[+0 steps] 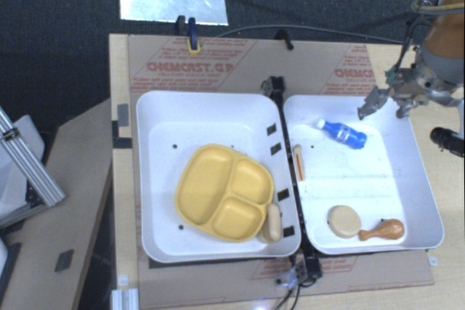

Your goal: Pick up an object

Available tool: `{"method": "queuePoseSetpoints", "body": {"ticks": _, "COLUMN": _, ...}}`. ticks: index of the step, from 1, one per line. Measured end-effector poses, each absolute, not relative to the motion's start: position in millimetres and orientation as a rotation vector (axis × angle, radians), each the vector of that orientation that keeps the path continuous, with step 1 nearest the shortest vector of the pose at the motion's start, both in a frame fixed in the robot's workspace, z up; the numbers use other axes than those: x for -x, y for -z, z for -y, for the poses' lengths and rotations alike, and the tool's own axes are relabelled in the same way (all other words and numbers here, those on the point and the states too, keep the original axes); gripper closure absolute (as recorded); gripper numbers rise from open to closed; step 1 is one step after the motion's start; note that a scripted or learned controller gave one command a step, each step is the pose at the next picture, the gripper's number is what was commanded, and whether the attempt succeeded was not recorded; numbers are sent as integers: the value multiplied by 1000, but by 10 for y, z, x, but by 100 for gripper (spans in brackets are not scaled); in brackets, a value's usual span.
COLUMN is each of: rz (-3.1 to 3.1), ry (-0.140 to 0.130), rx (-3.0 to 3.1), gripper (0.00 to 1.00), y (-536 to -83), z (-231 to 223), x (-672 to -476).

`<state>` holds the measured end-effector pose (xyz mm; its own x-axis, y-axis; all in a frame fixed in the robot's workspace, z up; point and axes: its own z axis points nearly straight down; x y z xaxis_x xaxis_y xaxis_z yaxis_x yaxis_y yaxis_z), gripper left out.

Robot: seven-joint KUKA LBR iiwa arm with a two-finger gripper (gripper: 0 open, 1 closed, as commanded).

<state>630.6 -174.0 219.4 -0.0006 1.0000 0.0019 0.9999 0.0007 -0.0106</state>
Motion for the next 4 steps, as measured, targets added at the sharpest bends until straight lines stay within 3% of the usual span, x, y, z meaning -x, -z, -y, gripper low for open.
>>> {"method": "queuePoseSetpoints", "body": {"ticks": 1, "rz": 2226, "ry": 2, "rx": 2219, "gripper": 0, "y": -2274, "z": 1735, "x": -6333}}
{"method": "queuePoseSetpoints", "body": {"ticks": 4, "rz": 2224, "ry": -1, "rx": 2218, "gripper": 0, "y": -823, "z": 1805, "x": -6346}}
